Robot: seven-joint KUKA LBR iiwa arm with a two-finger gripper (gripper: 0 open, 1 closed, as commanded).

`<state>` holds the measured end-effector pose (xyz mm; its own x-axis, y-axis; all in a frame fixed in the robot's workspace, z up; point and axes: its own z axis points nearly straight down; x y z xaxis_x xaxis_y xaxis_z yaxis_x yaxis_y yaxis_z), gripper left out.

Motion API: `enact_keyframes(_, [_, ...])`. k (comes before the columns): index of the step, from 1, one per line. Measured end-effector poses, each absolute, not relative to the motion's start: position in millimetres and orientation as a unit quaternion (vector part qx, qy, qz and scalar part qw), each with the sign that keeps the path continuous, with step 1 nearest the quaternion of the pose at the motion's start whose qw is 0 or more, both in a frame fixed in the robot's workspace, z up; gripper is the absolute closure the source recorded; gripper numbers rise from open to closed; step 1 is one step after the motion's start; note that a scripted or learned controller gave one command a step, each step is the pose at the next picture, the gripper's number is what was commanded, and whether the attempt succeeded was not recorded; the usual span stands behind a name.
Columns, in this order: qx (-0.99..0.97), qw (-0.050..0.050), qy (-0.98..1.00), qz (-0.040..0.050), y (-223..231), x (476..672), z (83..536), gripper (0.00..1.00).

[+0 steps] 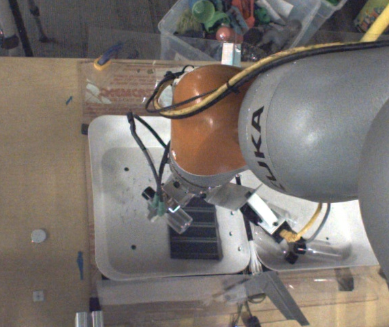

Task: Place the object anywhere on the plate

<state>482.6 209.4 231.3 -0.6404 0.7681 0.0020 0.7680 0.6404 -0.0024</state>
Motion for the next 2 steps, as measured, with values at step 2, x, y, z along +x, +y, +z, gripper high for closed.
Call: enact_keyframes(2, [-0.354,-0.001,-0.935,-0.001,194,531.9,118,1.0])
